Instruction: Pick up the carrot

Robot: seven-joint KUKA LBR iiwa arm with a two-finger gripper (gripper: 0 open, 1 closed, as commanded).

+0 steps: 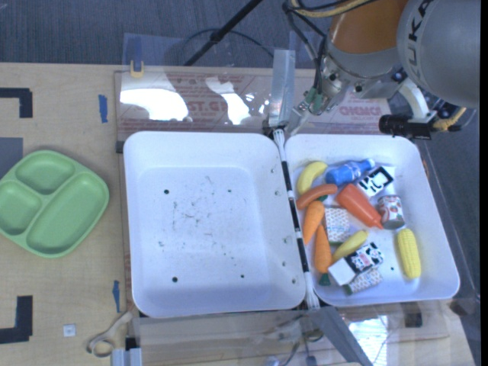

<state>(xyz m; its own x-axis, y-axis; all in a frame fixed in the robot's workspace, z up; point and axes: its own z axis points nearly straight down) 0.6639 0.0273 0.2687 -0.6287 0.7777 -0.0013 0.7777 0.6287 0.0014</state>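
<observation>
Two bins sit side by side on the bench (61,90); the left bin (206,288) lies beside the right bin (435,227). The carrot (317,235) lies along the right bin's left edge, among other items. A divided plate (52,202) rests at the bench's left edge.

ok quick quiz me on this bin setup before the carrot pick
1. True or false: the pincer is down on the carrot.
2. Where does the carrot lie? A) in the bin on the view's left B) in the bin on the view's right C) on the bench
3. Fill the gap: the green plate beside the bins has ___ compartments.

Key:
1. False. It hangs over the back rim where the bins meet, apart from the carrot.
2. B, among the banana, the corn and other items.
3. Three.
</observation>
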